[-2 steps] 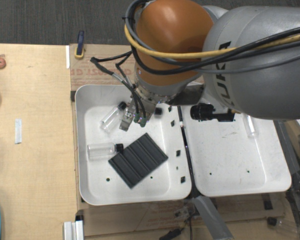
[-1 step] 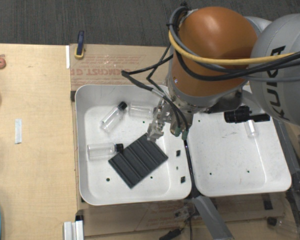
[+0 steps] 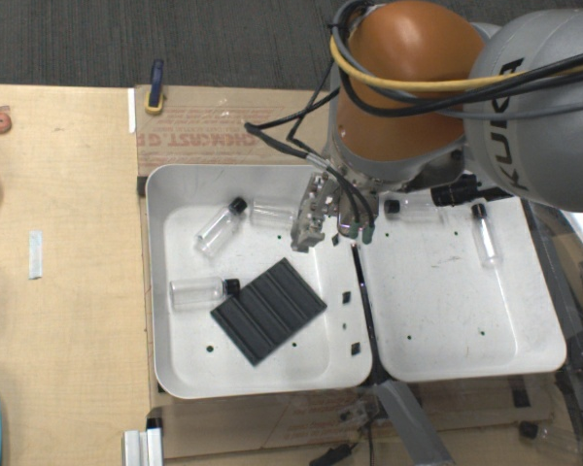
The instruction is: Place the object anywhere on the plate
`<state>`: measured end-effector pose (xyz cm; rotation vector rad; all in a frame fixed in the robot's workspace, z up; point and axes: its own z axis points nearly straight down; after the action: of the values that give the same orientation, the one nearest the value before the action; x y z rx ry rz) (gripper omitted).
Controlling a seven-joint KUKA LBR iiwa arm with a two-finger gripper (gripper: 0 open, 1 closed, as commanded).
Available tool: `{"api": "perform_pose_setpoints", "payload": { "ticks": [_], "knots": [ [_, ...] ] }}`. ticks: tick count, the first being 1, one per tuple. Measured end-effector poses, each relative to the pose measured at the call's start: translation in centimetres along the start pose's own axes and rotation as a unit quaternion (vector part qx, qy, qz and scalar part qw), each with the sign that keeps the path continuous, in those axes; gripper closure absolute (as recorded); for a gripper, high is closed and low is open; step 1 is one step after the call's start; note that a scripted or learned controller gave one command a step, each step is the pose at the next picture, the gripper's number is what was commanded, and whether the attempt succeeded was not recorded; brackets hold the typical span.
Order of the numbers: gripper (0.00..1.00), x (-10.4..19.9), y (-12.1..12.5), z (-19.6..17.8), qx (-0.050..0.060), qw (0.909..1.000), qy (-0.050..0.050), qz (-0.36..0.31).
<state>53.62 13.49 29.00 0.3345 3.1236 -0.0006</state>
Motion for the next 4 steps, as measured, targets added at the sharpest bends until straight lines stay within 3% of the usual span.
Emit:
{"api": "perform_pose_setpoints", "payload": {
  "ticks": [1,2,3,4],
  "knots": [
    [1.0,-3.6,-1.7,-0.2,-0.001,0.9935,-0.001,-0.114],
    [1.0,-7.3,1.5,-2.3,-0.001,0.9723,-0.002,-0.234],
    [1.0,-4.8,9.1,-6.8,-0.001,0.9177,-0.003,-0.397],
    [1.0,-1.2,-2.3,-9.4,-0.001,0.907,-0.001,-0.421]
  ]
}}
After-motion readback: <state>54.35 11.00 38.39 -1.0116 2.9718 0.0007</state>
